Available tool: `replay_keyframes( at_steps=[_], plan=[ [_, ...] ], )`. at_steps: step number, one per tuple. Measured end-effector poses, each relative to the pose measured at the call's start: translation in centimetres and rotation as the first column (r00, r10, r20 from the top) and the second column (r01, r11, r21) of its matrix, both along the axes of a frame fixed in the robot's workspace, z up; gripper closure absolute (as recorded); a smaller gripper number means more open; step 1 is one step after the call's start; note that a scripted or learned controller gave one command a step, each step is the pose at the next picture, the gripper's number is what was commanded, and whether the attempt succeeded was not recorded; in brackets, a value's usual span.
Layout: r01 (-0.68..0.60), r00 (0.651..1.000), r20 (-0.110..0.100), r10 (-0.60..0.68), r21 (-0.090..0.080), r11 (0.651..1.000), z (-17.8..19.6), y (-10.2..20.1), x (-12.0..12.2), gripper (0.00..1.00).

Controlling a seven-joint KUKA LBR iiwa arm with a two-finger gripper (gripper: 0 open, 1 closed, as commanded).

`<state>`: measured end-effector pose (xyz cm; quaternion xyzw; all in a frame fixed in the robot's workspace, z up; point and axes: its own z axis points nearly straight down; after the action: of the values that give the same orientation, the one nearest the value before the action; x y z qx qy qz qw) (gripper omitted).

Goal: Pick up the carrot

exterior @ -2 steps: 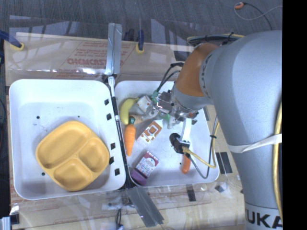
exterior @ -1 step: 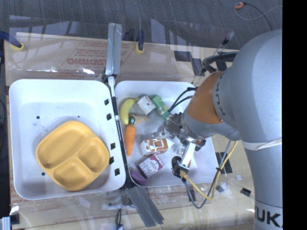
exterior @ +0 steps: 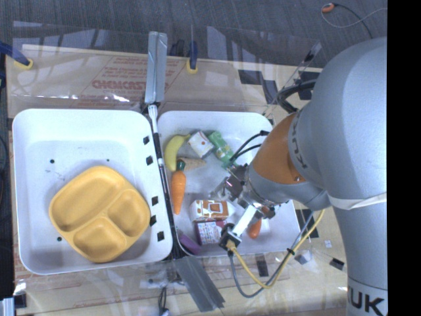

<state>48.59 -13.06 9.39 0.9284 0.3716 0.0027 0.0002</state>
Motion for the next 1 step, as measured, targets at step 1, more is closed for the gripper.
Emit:
replay_keyframes(
  at_steps=[1],
  plan=[
    [0.158, 0.987, -0.009, -0.158, 0.000, 0.987, -0.38, -1.64, -0.91, 0.00]
  ],
)
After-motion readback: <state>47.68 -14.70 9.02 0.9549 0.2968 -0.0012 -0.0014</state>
